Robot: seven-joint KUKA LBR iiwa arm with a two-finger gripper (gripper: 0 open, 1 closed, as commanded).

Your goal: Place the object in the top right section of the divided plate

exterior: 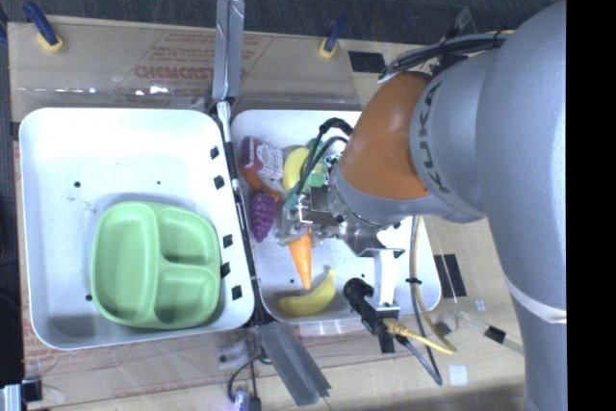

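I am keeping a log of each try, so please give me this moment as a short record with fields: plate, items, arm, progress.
plate: green divided plate lies in the left bin, nothing in its sections
items: carrot, banana, purple grapes and a yellow fruit lie in the right bin
arm: gripper is low over the right bin, beside the grapes and above the carrot
progress: no item on the plate yet
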